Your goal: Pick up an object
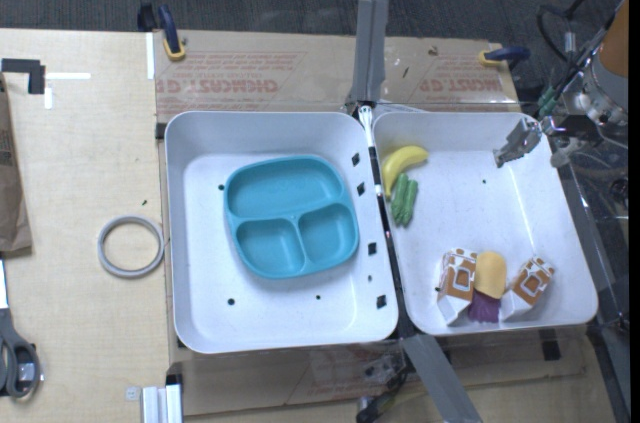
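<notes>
Gripper (519, 143): over the far right corner of the right bin (545, 221), grey and small in the view; whether its fingers are open or closed cannot be told, and nothing is seen between them
Arm: comes in from the right edge, above the bin's right wall
Banana (402, 161): yellow, in the right bin near the divider, at the far left of that bin
Green pods (404, 200): just below the banana, touching or nearly touching it
Near corner of right bin: a cluster of two orange-and-white pieces (458, 275), a yellow piece (490, 272) and a purple piece (484, 309), pressed together
Left bin (195, 301): holds a blue divided tray (291, 216), three compartments
Bench: a grey ring (130, 245) lies left of the bins
</notes>
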You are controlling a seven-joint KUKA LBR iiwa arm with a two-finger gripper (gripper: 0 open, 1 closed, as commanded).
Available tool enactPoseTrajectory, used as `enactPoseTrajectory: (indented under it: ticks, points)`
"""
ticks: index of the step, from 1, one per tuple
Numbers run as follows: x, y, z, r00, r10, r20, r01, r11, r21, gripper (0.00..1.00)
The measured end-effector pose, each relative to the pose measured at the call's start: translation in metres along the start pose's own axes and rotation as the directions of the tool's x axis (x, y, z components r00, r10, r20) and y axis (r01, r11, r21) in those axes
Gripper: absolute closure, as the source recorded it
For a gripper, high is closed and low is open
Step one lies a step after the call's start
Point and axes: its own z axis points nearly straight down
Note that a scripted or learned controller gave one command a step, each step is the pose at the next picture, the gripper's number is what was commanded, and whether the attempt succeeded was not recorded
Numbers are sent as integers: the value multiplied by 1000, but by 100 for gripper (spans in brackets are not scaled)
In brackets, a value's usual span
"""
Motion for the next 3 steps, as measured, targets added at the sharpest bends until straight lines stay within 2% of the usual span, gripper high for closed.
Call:
enactPoseTrajectory:
  ticks: [1, 2, 3]
  points:
    - [39, -58, 124, 1000, -20, -1, 20, 1000, 1, 0]
    - [45, -92, 171, 997, -78, -1, 78, 997, -3, 0]
    - [43, -91, 162, 997, -73, -1, 73, 997, -5, 100]
